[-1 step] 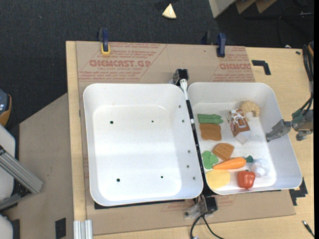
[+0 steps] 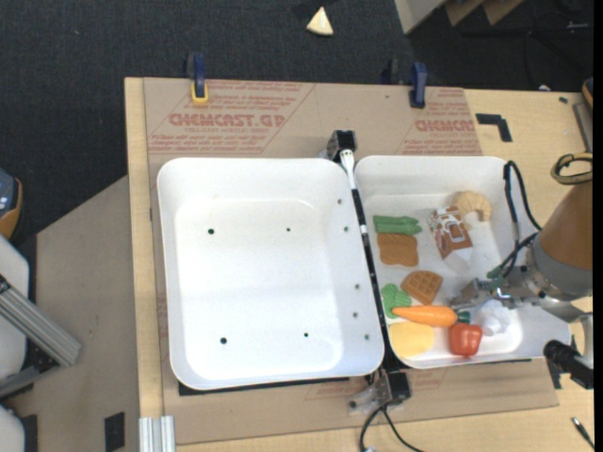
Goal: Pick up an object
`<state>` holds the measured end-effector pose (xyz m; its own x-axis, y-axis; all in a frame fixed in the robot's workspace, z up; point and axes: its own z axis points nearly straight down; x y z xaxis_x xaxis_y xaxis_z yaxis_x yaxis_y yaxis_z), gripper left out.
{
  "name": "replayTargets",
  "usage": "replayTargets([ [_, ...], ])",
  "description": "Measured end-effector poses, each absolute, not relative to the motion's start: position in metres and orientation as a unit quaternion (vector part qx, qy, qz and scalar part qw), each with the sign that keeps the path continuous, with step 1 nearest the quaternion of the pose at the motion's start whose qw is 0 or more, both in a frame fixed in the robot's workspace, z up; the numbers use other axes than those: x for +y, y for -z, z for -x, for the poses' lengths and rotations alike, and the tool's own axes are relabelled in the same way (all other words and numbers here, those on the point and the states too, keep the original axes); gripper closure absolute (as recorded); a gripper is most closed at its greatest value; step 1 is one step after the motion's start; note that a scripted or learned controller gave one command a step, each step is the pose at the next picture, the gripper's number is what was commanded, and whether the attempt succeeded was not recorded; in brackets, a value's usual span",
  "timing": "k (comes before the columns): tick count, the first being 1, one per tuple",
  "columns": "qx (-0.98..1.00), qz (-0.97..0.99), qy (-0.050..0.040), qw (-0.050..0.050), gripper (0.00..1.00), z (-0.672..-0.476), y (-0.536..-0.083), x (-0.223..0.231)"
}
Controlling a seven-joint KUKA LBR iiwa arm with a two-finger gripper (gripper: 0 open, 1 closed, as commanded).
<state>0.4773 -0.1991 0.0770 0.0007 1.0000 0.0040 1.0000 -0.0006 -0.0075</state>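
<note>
The right white bin point(image 2: 490, 169) holds several toy foods. A green pea pod point(image 2: 397, 224) lies above a brown cracker point(image 2: 398, 249). A waffle point(image 2: 422, 285) sits over an orange carrot point(image 2: 424, 315). A yellow piece point(image 2: 412, 338) and a red pepper point(image 2: 465, 339) lie at the bin's front edge. A croissant point(image 2: 470, 203) and a clear-wrapped brown snack point(image 2: 452, 234) rest toward the back. My gripper point(image 2: 479, 296) reaches in from the right, low over the bin floor, just right of the waffle and above the carrot's tip. Nothing visibly sits in it.
The left white bin point(image 2: 179, 281) stands beside the right one on a cardboard-covered bench. Blue clamps point(image 2: 197, 68) grip the bench's far edge. A black cable point(image 2: 513, 196) runs along the right bin's right wall. A green piece point(image 2: 395, 299) lies by the divider.
</note>
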Motion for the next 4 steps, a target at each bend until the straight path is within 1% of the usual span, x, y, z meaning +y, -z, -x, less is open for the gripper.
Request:
replayTargets([
  [1, -0.707, 0.708, 0.0003, -0.002, 1.0, -0.479, -0.095, -0.2],
  [2, -0.707, 0.707, -0.0003, 0.001, 1.0, -0.479, -0.084, -0.201],
  [3, -0.707, 0.707, 0.0, -0.001, 1.0, -0.479, -0.085, -0.213],
  [4, -0.707, 0.707, 0.0002, -0.003, 1.0, -0.479, -0.095, -0.213],
])
